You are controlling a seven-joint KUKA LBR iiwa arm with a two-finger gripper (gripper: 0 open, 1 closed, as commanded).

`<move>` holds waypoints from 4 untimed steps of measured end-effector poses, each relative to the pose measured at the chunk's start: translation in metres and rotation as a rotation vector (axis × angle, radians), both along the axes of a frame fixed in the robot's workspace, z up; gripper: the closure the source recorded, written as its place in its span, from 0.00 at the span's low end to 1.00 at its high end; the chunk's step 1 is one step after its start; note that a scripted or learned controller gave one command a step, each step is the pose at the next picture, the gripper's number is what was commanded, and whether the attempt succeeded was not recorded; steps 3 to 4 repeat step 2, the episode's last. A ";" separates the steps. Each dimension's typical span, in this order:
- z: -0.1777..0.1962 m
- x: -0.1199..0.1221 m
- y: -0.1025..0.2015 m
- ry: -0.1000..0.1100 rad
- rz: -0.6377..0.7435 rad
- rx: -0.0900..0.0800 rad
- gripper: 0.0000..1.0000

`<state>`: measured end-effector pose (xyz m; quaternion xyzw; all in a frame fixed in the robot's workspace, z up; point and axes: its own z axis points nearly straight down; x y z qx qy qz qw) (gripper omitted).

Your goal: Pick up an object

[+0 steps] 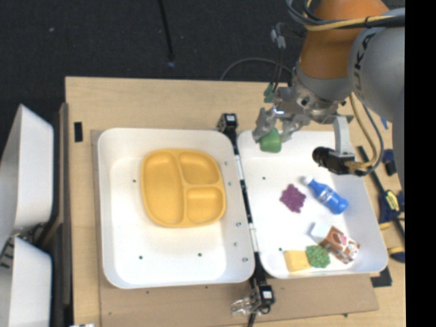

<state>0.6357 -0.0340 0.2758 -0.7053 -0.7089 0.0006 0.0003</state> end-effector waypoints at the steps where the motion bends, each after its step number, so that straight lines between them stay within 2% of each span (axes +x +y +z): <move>1: -0.017 -0.018 0.047 0.001 0.001 0.000 1.00; 2: -0.017 -0.023 0.102 0.000 0.003 0.001 1.00; 4: -0.017 -0.023 0.102 0.000 0.003 0.001 1.00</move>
